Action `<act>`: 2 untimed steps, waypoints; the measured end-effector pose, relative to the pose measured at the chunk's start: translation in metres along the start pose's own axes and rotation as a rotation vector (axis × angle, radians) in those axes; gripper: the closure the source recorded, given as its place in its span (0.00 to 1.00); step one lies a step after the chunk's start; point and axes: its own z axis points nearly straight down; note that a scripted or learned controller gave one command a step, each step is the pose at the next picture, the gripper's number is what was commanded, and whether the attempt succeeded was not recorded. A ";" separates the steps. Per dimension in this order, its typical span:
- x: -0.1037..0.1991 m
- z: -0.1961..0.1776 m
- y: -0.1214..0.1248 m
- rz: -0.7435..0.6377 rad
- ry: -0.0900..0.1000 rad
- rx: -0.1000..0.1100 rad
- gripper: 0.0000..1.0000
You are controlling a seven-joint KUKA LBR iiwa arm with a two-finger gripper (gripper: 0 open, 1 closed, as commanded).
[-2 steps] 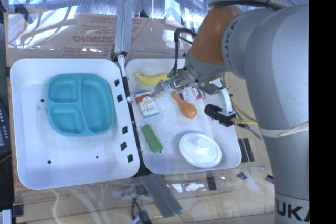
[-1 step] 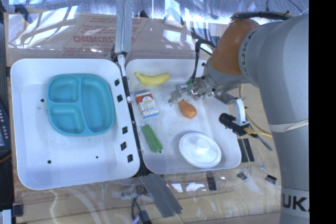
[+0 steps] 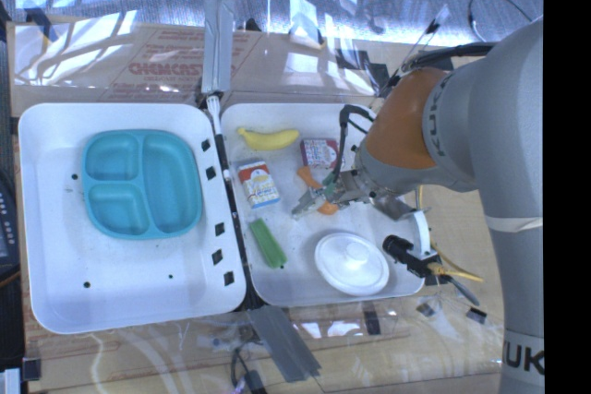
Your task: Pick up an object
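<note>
The right bin [image 3: 297,283] holds a yellow banana [image 3: 268,138], a small red and white box [image 3: 259,185], a dark red packet [image 3: 319,151], an orange carrot-like piece [image 3: 306,175], a green stick [image 3: 269,243] and a round white bowl [image 3: 351,262]. My gripper [image 3: 314,198] is low in the middle of this bin, right at the orange piece, with the box to its left and the bowl below it. The wrist hides part of the orange piece, so whether it is gripped is unclear.
The left bin [image 3: 37,226] carries a blue divided plate [image 3: 141,183]. A raised divider with black clips [image 3: 222,198] separates the two bins. The grey arm with its orange band [image 3: 406,129] covers the right bin's right side.
</note>
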 end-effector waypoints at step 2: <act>-0.001 -0.010 0.046 0.016 0.000 0.001 1.00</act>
